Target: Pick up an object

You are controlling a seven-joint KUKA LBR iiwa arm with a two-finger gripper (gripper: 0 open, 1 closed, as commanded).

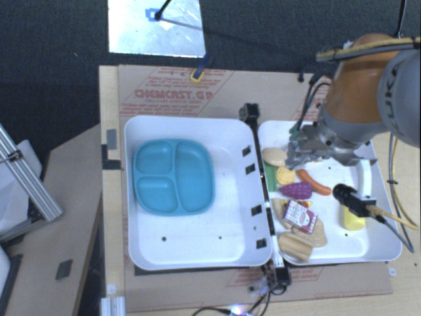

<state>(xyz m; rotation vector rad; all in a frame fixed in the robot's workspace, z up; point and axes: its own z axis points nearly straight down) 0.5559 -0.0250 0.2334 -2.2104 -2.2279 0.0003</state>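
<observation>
Grey and orange, the arm [368,91] is reaching into the right bin [381,242], its gripper [294,155] hanging over the yellow corn [285,175] beside the beige bun [274,156]; I cannot tell its grip. A blue divided plate [174,176] is sitting in the left bin [191,242].

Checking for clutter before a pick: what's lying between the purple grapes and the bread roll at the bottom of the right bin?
In the camera view, a small red-and-white packet lies between the purple grapes and the bread roll.

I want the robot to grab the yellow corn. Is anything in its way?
Nothing visible blocks it. The pincer hangs just above the yellow corn in the right bin. The hot dog and purple toy crowd close beside the corn.
</observation>
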